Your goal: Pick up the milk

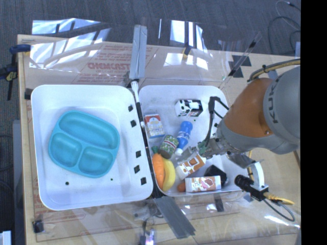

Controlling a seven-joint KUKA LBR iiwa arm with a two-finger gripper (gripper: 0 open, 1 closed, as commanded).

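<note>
My jaws (203, 148) sit low in the right bin (168, 93), toward its 4 o'clock side, tips down among the packs; cannot tell from this slant whether they are parted or closed, and nothing is visibly gripped. Nearest the camera in that bin: a flat carton with red and brown print (203, 184) lying on its side at 6 o'clock, a carrot (159, 168) and a yellow fruit (168, 173) touching at 7. Just above, a small brown and white carton (192, 163) lies tilted right beside my tips, likely the pack I am lined up on. Mid bin: a green-labelled can (168, 146), a blue bottle (183, 133), a red and white box (154, 125). Farthest, at 12 o'clock, the milk (188, 107), cow-spotted carton, on its side, well apart from my tips. Judgement: I am off target; the milk is free to reach from above. Left bin (41, 137) holds one blue divided tray (84, 143), lying flat. Both bins rest on the tabletop (66, 65).
</note>
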